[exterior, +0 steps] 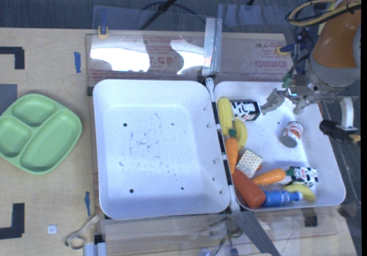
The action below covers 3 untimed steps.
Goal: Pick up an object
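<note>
On the bench at far left sits a green divided plate (39, 133). Next comes the left bin (114, 105), then the right bin (332, 174), which carries the objects. Along the right bin's left wall lie a corn cob (225, 111), a banana (241, 133), a carrot (231, 154), a cracker (249, 162) and a red bottle (248, 190). Near the front lie a second carrot (269, 177), a blue bottle (280, 197) and a black-and-white carton (303, 175). A black-and-white patterned box (246, 110) lies near the back. A small can (292, 133), white with an orange band and lying tilted, sits just below and apart from the gripper (285, 99). The gripper hangs over the back of the right bin with fingers spread apart and nothing between them.
</note>
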Each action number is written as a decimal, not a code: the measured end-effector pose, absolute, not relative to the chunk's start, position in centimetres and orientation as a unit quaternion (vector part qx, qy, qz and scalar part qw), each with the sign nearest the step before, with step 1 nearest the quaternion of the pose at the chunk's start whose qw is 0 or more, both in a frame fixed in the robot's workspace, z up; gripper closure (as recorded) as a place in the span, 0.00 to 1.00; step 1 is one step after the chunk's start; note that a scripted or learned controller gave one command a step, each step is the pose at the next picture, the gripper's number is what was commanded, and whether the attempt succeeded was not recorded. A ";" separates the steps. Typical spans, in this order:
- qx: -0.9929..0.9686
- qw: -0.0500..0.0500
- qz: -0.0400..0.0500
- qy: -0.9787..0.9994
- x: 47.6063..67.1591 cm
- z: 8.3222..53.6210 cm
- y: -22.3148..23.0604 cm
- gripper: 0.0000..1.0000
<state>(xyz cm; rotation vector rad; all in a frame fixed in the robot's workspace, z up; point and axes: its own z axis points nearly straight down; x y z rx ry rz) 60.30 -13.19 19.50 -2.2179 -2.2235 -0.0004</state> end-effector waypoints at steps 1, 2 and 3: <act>-0.629 0.001 0.000 -0.778 60.9 18.5 -8.4 0.00; -0.584 -0.002 -0.002 -0.812 60.3 8.7 -10.0 0.00; -0.530 -0.003 -0.001 -0.848 59.7 8.6 -15.1 0.00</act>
